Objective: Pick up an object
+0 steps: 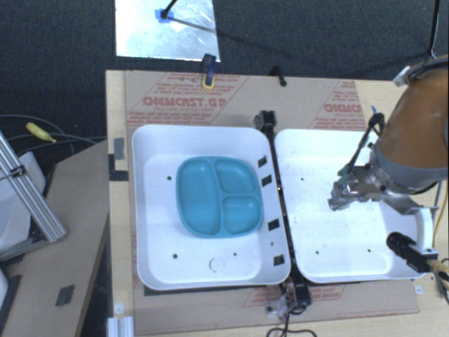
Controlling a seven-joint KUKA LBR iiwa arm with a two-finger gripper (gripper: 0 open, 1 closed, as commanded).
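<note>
One blue plate, well left of gripper

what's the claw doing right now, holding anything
Claw: over the right bin, nothing visible between its tips; whether it is open or shut cannot be told. The blue divided plate lies in the left bin.

Arm reaches leftward, gripper pointing down.
</note>
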